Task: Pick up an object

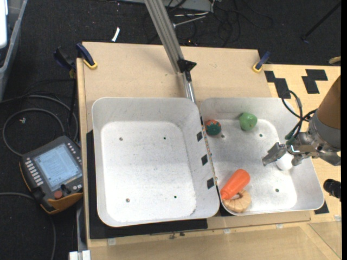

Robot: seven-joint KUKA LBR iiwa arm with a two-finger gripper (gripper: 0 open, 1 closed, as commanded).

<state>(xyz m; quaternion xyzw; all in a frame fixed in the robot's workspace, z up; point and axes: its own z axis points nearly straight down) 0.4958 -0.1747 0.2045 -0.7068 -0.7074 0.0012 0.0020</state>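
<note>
Step in hand: the gripper (277,157) is low over the right bin (303,199), near its right wall, with a small white object (284,164) just beside or under its tip; I judge this to be the approach to a grasp, not a lift
Doing it well: centre the fingers over one object before closing, and descend straight down; the white object sits close to the bin's right side, so a slanted entry risks nudging it against the wall instead of trapping it
Easier targets: the green ball (248,121) lies apart from the others in the upper part of the right bin and has free space around it; the orange carrot (236,182) rests touching a tan ring-shaped piece (239,201) at the bin's lower edge, so a grasp there may catch both
Other object: a small red and green item (213,127) lies near the divider between the bins
Left bin (108,145): nothing in it to aim for
Arm pose: it reaches in from the right, wrist bent down and leftward, cables looping above it
Pincer state: I cannot tell whether it is parted or closed; the tip is small and blurred, and the white object may or may not be gripped
</note>
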